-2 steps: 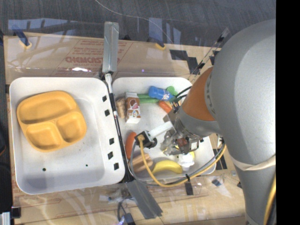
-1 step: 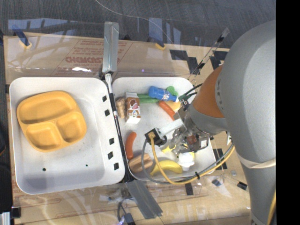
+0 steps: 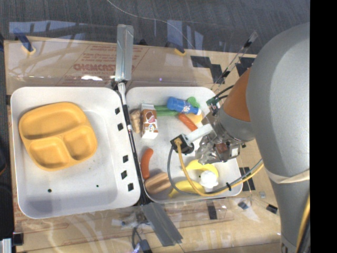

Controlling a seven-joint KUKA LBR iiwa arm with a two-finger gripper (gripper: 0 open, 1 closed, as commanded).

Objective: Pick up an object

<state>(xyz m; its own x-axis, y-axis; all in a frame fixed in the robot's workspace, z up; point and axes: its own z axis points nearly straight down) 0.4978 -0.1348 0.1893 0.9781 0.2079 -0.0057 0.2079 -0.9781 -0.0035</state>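
Observation:
The right bin (image 3: 158,95) holds several small items. A brown and white carton (image 3: 149,121) stands at its left, with a tan piece (image 3: 135,121) beside it. A blue bottle (image 3: 181,105), a green item (image 3: 194,102) and an orange carrot (image 3: 188,122) lie at the back. A red sausage (image 3: 147,162) and a brown roll (image 3: 157,182) rest by the left wall. A yellow banana (image 3: 190,168) and a white round piece (image 3: 208,179) lie at the front. My gripper (image 3: 211,149) hangs low in the bin, just above the banana and right of centre.
The left bin (image 3: 63,204) holds a yellow divided tray (image 3: 57,135). A metal divider (image 3: 124,51) runs between the bins. Yellow and black cables (image 3: 176,165) loop from the wrist over the right bin's front. The grey arm (image 3: 279,104) covers the bin's right side.

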